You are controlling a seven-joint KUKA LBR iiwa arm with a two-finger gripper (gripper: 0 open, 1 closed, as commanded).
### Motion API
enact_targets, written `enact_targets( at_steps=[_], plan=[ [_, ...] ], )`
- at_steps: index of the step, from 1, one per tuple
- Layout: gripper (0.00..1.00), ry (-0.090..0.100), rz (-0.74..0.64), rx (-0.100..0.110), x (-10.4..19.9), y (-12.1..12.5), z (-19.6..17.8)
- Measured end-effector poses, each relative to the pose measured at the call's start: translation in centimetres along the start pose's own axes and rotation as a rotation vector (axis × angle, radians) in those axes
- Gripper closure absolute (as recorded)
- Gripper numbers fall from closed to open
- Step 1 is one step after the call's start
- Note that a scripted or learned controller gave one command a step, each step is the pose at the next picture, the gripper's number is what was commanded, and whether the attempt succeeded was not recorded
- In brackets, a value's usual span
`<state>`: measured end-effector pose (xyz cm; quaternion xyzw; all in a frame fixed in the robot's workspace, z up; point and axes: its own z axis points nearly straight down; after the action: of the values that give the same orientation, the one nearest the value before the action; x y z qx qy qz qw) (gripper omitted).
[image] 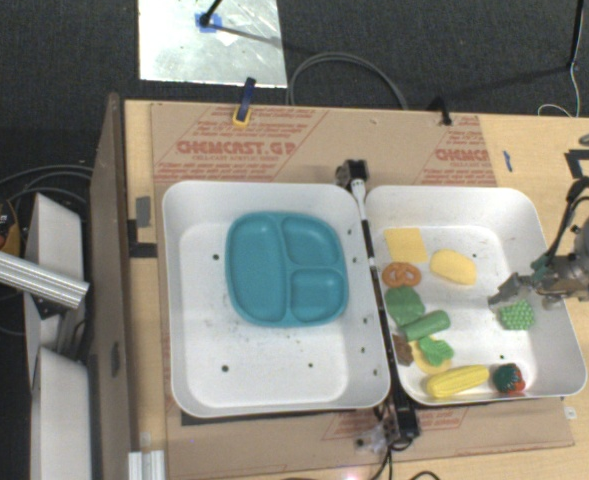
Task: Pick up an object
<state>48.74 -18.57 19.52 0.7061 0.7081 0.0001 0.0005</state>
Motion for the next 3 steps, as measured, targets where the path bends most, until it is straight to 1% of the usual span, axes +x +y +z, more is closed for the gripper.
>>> enact_targets(
  at_steps=[1,2,3],
  plan=[
    [0.00,0.003,-0.008,0.000,4.8,6.0,7.8],
    [0.00,0.000,-0.007,-0.008,5.6,15.7,11.1],
    [0.00,0.000,-0.005,-0.005,6.5,18.3,10.9]
  ],
)
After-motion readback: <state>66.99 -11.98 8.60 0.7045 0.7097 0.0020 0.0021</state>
